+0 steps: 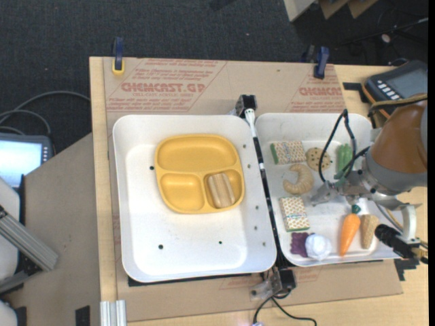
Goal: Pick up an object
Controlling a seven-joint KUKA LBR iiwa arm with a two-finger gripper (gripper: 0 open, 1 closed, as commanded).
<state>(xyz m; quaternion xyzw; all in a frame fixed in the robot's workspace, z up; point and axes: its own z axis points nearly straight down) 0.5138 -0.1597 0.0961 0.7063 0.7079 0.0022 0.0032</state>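
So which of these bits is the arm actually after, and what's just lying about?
Part of the job (candidates in the right bin):
croissant
cookie
carrot
green piece
two patterned squares
purple and white item
the gripper, hanging over them

Just lying about:
yellow divided plate in the left bin, with a bread-like piece
blue clamps

Looked like a robotics lab: protective cardboard sheet clamped to the bench left of the gripper, cables trailing over dark carpet.
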